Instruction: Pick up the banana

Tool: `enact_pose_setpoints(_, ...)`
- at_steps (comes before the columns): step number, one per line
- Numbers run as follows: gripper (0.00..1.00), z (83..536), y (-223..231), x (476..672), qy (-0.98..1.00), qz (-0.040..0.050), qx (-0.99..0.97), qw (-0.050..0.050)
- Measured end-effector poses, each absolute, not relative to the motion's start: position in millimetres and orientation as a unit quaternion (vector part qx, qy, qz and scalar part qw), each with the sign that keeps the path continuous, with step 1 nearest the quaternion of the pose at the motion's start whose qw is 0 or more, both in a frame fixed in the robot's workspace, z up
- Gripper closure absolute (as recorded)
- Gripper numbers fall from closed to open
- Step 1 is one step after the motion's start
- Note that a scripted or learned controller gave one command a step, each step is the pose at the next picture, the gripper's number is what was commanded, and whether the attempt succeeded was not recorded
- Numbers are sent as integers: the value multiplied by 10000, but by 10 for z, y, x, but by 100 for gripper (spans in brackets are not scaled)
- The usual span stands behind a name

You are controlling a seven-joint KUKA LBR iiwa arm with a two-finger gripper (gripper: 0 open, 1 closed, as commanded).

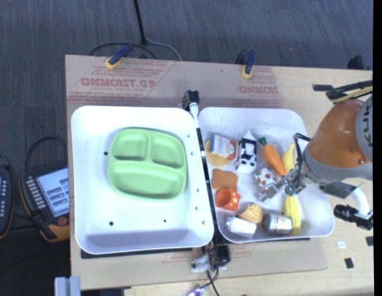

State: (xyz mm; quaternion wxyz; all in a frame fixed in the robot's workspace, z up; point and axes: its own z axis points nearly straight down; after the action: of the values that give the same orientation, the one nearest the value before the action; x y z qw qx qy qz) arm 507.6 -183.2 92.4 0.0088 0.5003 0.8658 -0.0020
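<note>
I see banana (290,157) in right bin (314,227), near claw (288,185) | claw opening: cannot tell | banana looks light, smooth, curved; I would grip its middle.

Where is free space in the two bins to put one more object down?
The left bin has bare floor all around the green tray, widest along its near wall. The tray's three compartments also lie bare. The right bin is crowded: carrot, banana, corn, can and the gripper fill it.
</note>
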Motion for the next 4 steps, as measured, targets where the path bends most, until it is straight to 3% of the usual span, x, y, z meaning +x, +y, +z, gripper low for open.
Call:
enact_pose_setpoints(1, 100, 922, -2006, 4933, 9276, 6, 3733, 153)
enact_pose_setpoints(2, 100, 911, -1844, 4911, 9454, -40, 3255, 152)
enact_pose_setpoints(3, 100, 914, -1894, 4948, 9979, -20, 627, 175)
enact_pose_setpoints(4, 100, 916, -1722, 4932, 9947, -71, -1012, 145)
